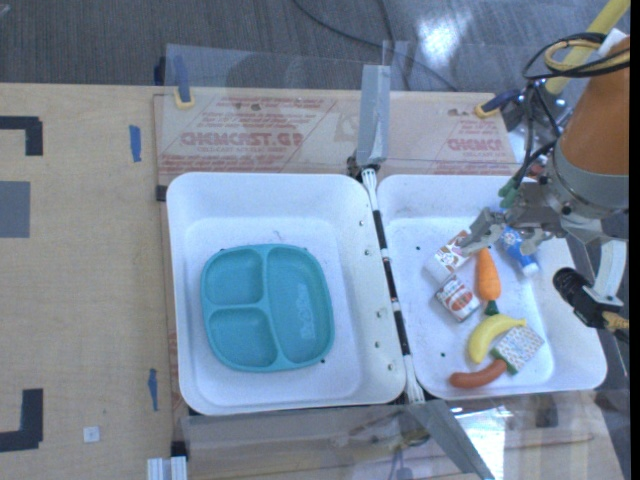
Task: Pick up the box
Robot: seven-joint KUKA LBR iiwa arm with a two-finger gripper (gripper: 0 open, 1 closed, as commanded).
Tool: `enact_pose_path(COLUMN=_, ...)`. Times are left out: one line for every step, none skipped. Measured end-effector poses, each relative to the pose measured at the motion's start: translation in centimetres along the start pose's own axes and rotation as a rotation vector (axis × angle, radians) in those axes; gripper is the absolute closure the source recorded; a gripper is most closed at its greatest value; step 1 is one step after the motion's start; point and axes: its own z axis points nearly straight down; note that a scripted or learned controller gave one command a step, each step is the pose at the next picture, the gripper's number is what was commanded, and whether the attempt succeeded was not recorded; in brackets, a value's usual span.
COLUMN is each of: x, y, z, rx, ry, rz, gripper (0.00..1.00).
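While the box (447, 260) lies untouched in the right bin (575, 373) beside the carrot (487, 275), the gripper (497, 226) hovers just above it, jaws spread apart; grasp and lift remain

Faint red print runs across the cardboard sheet (260, 133) lying behind the left white bin (190, 203); its large word looks like "CHEMCAST", though the letters are blurred. The packaging print on the small boxes is too small to read.
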Motion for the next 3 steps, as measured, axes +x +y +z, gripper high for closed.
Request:
enact_pose_path(x=-0.5, y=-1.8, z=12.8, rx=-0.002, ry=-0.001, rz=-0.042, gripper=0.00)
enact_pose_path(x=-3.3, y=3.4, z=17.5, rx=-0.011, ry=-0.001, rz=-0.087, gripper=0.00)
enact_pose_path(x=-3.5, y=3.5, z=16.4, rx=-0.016, ry=-0.002, rz=-0.083, gripper=1.00)
